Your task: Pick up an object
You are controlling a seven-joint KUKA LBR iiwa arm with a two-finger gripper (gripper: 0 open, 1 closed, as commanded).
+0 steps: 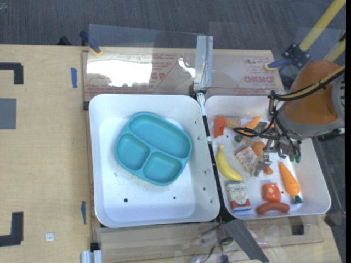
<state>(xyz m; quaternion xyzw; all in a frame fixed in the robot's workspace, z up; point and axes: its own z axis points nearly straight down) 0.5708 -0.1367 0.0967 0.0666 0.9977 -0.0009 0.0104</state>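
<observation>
Here, two shallow white bins sat side by side on the pale wooden surface [44, 163]. The left bin [109, 201] held one thing: a teal plastic plate [153, 147] with three moulded compartments, rounded at the corners and lying tilted near the bin's middle.

The right bin [318, 196] held a scatter of small toy foods. A smooth yellow banana [226, 166] curved along its left side, just beside the divider. Below the banana lay a small printed carton [238, 195] with a red band. A red sausage [272, 207] rested near the front wall, with a blocky red piece [271, 190] just above it. A tapered orange carrot [289, 179] with a green tip lay to their right. Near the bin's far left corner stood a small orange-red piece [220, 126], and a crinkled, shiny packet [247, 158] lay near the middle.

The grey arm with its orange band [310, 92] reached in from the right, and the end effector [269, 156] hung low over the middle of the right bin, just beside the packet. Whether it was open, closed or gripping anything could not be told, as cables and dark metal parts cluttered that spot.
</observation>
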